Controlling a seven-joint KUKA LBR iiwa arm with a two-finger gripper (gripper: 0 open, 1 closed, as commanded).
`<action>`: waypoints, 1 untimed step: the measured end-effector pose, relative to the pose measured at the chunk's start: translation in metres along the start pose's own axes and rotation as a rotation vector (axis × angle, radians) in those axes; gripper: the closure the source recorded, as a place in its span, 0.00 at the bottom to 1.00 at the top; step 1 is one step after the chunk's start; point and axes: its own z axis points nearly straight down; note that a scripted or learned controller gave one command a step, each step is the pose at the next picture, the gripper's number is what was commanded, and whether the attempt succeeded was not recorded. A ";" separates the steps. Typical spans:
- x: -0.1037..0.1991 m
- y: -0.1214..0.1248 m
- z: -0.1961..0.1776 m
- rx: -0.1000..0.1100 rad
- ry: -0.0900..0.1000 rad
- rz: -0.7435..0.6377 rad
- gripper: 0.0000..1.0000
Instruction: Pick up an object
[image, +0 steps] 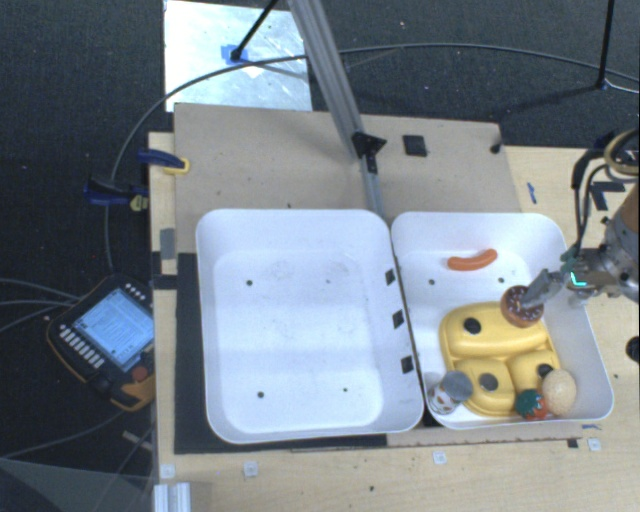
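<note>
We see two shallow white bins side by side on the bench. The left bin (290, 330) shows bare floor. The right bin (470, 235) holds all the objects.

The gripper (541, 288) enters from the right over the right bin's right wall and slants down and to the left. Its tip lies just right of a chocolate doughnut with sprinkles (520, 306), and appears to touch the doughnut's upper right edge. We cannot tell whether the gripper is open or closed, and we do not see any object held in it. A small green light (575, 281) shows on the gripper body near the bin's right wall.

The doughnut rests on the far right part of a large yellow plastic piece with dark holes (497, 355), which occupies the near half of the right bin. An orange sausage-shaped toy (472, 261) lies alone on the bin floor, far of the yellow piece and to the left of the gripper, well apart from it. At the near edge of the bin we see a small grey round object (457, 384) left of the yellow piece, a green and red round toy (529, 403), and a cream egg-shaped object (559, 390) in the near right corner.

A handheld control pendant (107, 335) with a lit screen lies off the bench to the left.
</note>
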 end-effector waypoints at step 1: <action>0.000 0.001 -0.001 -0.003 -0.001 0.000 0.00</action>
